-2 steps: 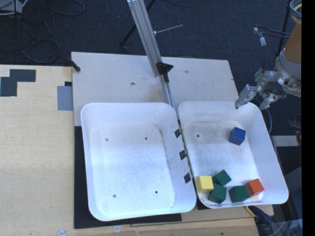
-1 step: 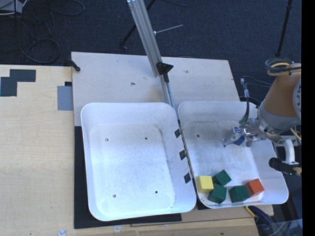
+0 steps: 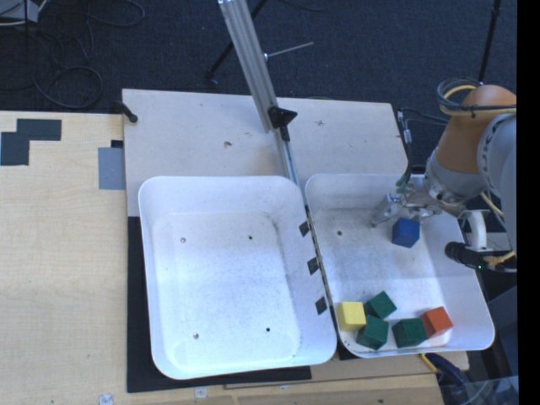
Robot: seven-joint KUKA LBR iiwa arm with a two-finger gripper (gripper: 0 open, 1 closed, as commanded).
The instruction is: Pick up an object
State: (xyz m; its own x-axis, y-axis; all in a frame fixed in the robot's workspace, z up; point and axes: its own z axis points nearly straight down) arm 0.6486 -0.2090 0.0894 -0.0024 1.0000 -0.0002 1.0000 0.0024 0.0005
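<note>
A blue cube (image 3: 406, 232) is in the upper middle of the right bin (image 3: 363, 194). My gripper (image 3: 405, 214) sits directly over it, its metal end touching or almost touching the cube's top edge. The cube's lower part shows below the gripper. I cannot tell whether the cube rests on the bin floor or is lifted. The grey arm with its orange band (image 3: 472, 133) comes in from the right.
Along the right bin's front edge lie a yellow cube (image 3: 352, 314), three green cubes (image 3: 381, 304) (image 3: 372, 333) (image 3: 408, 332) and an orange-red cube (image 3: 437, 320). The left bin (image 3: 169, 194) sits beside it. A slanted aluminium rail (image 3: 253, 66) stands behind the bins.
</note>
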